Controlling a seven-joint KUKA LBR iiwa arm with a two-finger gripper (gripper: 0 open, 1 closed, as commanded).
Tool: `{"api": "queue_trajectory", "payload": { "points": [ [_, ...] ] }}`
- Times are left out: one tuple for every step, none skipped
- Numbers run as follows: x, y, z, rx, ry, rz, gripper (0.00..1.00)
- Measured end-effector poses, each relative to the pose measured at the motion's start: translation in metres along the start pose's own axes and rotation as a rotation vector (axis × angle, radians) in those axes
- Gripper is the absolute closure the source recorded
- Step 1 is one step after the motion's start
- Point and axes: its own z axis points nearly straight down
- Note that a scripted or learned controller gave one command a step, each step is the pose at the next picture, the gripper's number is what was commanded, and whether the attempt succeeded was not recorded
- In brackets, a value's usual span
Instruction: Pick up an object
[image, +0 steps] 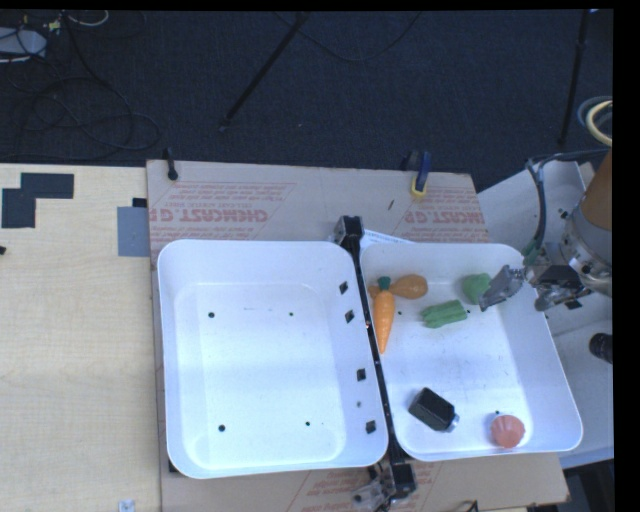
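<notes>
From the camera view above the counter (70, 340), two white bins sit side by side so things can be lifted out of one. The left bin (260, 360) has only bare floor showing; the right bin (540, 370) holds all the loose items. The hand (503, 286) hangs low over the right bin's far right part, just beside a green block (476, 287), probably lining up on it as the object to pick. Whether the hand is spread or closed I cannot tell, and nothing shows between its tips. Counted: one carrot (383, 318) along the divider, one orange-brown lump (409, 287) touching its top, one green pod (444, 315), the one green block, one black box (433, 409), one pink ball (507, 431) in the near right corner – six things in all
</notes>
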Motion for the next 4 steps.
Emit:
{"api": "queue_trajectory", "payload": {
  "points": [
    [0.034,-0.063,-0.042,0.000,0.002,-0.002,0.00],
    [0.085,-0.076,-0.129,-0.007,-0.001,-0.005,0.00],
    [0.127,-0.076,-0.202,-0.008,-0.001,-0.005,0.00],
    [0.215,-0.077,-0.287,-0.009,0.001,-0.010,0.00]
  ]
}}
